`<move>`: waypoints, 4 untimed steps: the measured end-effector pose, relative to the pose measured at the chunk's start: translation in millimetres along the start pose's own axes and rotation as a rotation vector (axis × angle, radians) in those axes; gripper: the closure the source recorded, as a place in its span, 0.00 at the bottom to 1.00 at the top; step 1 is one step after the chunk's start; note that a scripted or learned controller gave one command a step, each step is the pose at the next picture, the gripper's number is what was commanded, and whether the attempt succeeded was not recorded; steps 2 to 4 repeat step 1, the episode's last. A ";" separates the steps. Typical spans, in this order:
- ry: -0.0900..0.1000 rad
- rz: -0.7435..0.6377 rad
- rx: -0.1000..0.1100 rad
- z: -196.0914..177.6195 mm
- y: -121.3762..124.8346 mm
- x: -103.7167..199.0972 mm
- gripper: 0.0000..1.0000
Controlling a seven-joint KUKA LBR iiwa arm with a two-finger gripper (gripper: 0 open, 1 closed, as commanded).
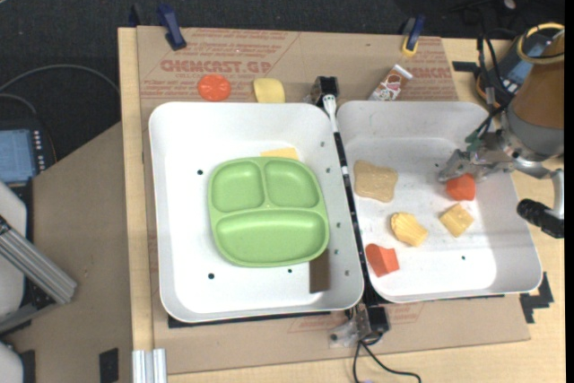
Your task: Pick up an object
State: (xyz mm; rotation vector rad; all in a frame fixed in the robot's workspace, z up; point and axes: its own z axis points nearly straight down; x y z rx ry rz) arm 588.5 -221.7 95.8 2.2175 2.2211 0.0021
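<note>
My gripper [470,162] hangs low over the right part of the right bin [421,126], coming in from the right edge. A small red piece [461,187] lies right at its tip, touching or just in front of it. Also in this bin are a tan bread-like slice [375,182], a yellow lump [408,230], a pale yellow cube [456,219] and a red-orange wedge [383,259]. I see nothing lifted off the bin floor.
The left bin [175,193] holds a green divided plate [267,211], a yellow piece [280,153] behind it and a brown block [318,275]. Behind the bins on the cardboard lie an orange disc [213,87], a yellow lump [268,91] and a small tube [389,85].
</note>
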 end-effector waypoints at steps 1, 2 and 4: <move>0.006 -0.005 0.003 -38.0 -20.4 76.1 1.00; 0.006 -0.005 0.003 -38.0 -20.4 76.1 1.00; 0.006 -0.005 0.003 -38.0 -20.4 76.1 1.00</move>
